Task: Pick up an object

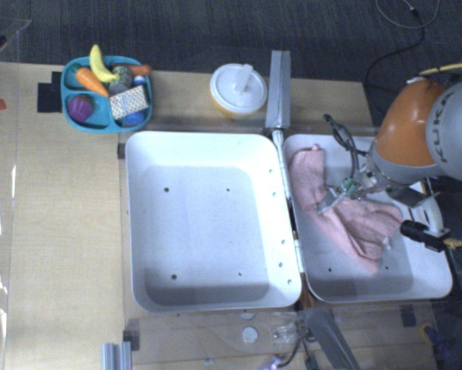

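A pink cloth lies crumpled in the right bin, stretching from the bin's upper left corner to its middle. My gripper is down in this bin, right at the cloth's middle folds, and seems to touch the fabric. The grey arm with its orange band comes in from the right above it.
The left bin sits beside the right one, with a metal divider post at the back between them. Behind the bins stand a white lidded cup and a blue tray of toy food. Cables run along the right side.
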